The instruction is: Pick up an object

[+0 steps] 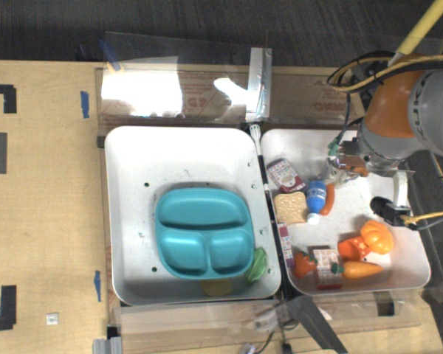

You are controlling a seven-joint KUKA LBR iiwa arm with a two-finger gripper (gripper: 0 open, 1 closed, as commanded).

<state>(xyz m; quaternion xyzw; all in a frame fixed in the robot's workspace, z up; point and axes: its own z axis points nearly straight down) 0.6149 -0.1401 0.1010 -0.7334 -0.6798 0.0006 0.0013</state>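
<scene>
Two shallow white bins sit side by side on a pale wooden bench (44,198), whose top carries black corner marks and short strips of blue tape. Dark grey carpet runs along the far edge, and a sheet of clear plastic (177,87) stands behind the left bin, catching bright glare. The left bin (133,153) holds a teal plastic tray with three compartments (204,231), and a small green item (257,264) pokes out at the tray's near right corner. The right bin (413,264) is cluttered: a small red-and-white packet (283,173), a tan cracker-like square (290,207), a blue-and-white bottle with an orange end (319,198), and near the front an orange toy carrot (362,270), a rounded orange fruit (376,236) and a small labelled box (326,260). The grey arm with its orange band (387,105) reaches in from the right, its gripper (341,165) hanging over the far side of the right bin, just beside the bottle. From here I cannot tell how the gripper is set, and nothing is seen held in it. Yellow and black cables loop around the wrist.
</scene>
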